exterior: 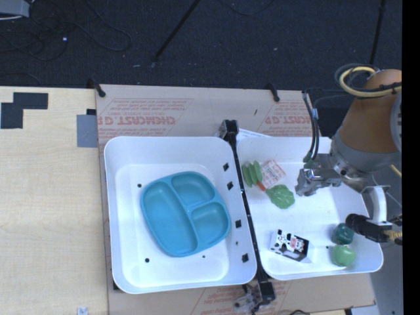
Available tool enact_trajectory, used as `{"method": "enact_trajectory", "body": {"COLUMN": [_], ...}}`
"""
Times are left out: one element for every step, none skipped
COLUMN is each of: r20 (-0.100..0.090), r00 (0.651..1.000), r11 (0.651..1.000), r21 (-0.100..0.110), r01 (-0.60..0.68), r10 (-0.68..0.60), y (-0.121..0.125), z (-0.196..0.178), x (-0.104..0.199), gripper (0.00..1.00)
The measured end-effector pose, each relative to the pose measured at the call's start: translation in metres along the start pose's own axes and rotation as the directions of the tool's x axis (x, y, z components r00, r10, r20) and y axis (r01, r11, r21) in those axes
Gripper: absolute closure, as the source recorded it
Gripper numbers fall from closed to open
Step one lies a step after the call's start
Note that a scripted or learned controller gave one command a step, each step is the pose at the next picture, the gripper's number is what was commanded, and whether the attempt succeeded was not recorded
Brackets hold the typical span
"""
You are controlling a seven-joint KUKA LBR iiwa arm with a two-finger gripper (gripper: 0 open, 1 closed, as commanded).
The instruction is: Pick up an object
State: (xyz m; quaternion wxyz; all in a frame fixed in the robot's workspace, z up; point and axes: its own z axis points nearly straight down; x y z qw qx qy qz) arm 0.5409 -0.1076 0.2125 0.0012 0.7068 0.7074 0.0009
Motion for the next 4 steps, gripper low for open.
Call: {"method": "enact_trajectory", "body": {"r20": [-0.003, -0.003, -0.002, 0.0], "r00": [1.0, 1.0, 1.0, 1.0], "r11": [1.0, 1.0, 1.0, 1.0], "r21": [0.006, 0.008, 0.008, 0.007], "r01": [0.003, 0.003, 0.003, 0.003], "r10": [-0.003, -0.003, -0.003, -0.003], "y": [-0.007, -0.007, -0.004, -0.001], "z": [-0.01, -0.001, 0.004, 0.008], "x": [0.05, 0.097, 0.144, 0.199], "gripper": [1.0, 1.0, 1.0, 1.0]}}
